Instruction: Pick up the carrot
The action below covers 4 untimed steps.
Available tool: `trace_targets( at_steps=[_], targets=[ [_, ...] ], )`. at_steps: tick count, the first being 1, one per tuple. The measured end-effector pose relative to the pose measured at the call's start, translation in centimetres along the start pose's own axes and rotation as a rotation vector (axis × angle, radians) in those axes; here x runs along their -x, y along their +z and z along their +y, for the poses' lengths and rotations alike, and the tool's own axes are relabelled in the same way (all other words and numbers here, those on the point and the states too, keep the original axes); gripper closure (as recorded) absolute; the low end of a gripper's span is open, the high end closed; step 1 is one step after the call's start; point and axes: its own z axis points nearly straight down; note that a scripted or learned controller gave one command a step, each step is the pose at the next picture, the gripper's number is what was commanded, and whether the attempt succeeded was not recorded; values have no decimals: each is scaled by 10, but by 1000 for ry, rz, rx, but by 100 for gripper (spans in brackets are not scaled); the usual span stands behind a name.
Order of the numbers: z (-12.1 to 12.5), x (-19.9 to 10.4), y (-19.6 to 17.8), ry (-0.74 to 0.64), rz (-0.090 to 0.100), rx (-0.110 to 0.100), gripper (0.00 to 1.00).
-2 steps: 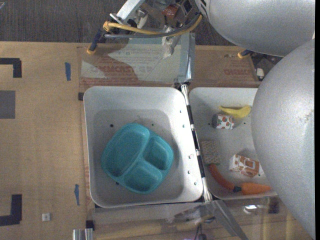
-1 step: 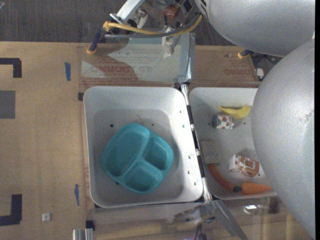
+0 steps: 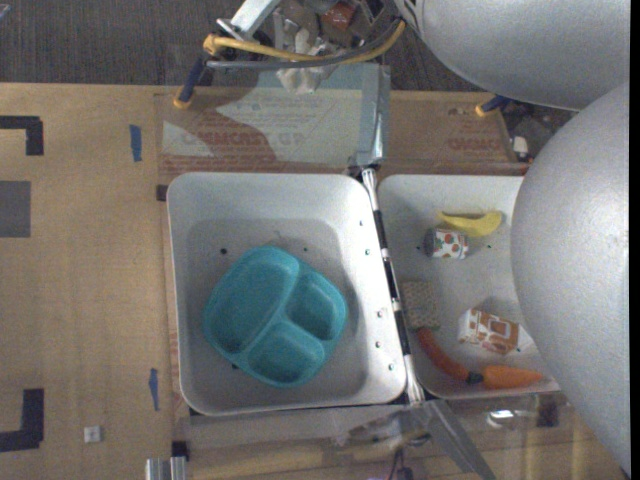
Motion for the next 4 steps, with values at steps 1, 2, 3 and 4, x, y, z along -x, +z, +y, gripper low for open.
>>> trace_targets(
  at_steps=[1, 2, 3, 4],
  targets=[
    [-4, -3, -10, -9, 0, 1, 100],
    [-6, -4, -10, -11, -1, 0, 0],
    [-8, -6, -21, -16, 0, 2, 100],
    [-10, -8, -32, -21, 1, 4, 100]
  ],
)
